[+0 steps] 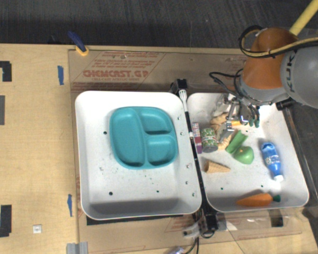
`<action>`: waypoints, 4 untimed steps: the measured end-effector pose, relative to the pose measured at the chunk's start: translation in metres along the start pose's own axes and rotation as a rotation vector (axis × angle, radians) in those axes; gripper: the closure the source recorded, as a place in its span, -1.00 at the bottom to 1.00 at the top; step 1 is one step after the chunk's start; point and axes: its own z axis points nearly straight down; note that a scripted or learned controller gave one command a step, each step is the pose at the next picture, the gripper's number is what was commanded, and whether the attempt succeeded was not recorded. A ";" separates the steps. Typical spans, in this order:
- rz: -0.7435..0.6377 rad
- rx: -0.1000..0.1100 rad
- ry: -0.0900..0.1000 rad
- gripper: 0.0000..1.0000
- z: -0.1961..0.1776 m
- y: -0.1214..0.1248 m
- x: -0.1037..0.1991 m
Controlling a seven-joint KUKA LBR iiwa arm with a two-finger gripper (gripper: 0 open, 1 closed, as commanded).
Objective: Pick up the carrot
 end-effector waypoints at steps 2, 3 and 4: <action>0.399 -0.006 -0.011 1.00 -0.007 -0.024 0.036; 0.500 -0.009 -0.001 1.00 -0.094 0.054 0.059; 0.793 -0.003 0.013 1.00 -0.091 0.102 0.083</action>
